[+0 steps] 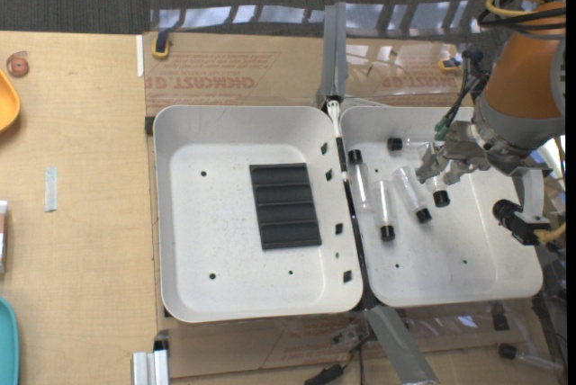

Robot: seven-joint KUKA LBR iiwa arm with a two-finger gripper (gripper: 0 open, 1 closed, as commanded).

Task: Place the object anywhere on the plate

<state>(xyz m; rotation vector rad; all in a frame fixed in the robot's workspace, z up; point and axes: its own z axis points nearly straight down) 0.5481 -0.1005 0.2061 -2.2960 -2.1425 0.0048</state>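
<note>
**Gripper low over the right bin, tubes lying loose, plate apart in the left bin**

Poised low over the upper middle of the right bin (504,284): the gripper (436,167), tipped down and toward the left. Cannot tell whether spread or pressed together; nothing visibly pinched.

Just beside and below the tip, a slanted clear tube (409,188) with a black cap at its lower end, and close to its right a small black cap (441,199). Cannot tell whether touching the gripper or only near it. Further left, a second capped tube (384,205), cap toward the near edge. Against the bin's left wall, a third tube (356,181), cap at the far end. Above the gripper's tip, a short tube (407,143) lying crosswise, cap to the left. All tubes flat on the bin floor.

Behind the gripper, the grey arm with its orange band (526,77), reaching in from the right.

Well apart, in the middle of the left bin (180,284): the black ribbed plate (285,206), flat, nothing on it.

Under both bins, brown cardboard (234,73); to the left, the wooden table (81,221).
</note>
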